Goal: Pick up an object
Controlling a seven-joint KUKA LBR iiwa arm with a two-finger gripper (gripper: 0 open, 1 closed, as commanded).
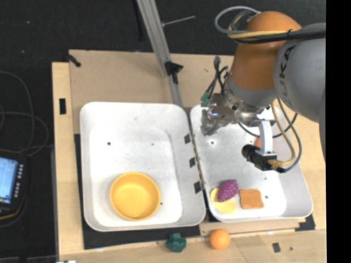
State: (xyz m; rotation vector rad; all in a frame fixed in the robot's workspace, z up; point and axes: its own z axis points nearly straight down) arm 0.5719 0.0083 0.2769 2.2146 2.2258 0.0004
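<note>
Gripper (pixel 210 122) hangs over the top-left corner of the right bin (pixel 293 193), can't tell if it's open or closed tbh (too blurry, prob nothing in it). Purple grapes (pixel 227 189), a yellow slice (pixel 224 206) and an orange toast-ish piece (pixel 251 199) sit bunched at that bin's front. Yellow bowl (pixel 135 195) is in the left bin (pixel 109 125). Orange ball (pixel 219 239) and a green thing (pixel 175 243) lie on the bench in front, outside the bins.

Orange ball (pixel 219 239) and green thing (pixel 176 243) on bench (pixel 109 78); tablet (pixel 8 182) left.
</note>
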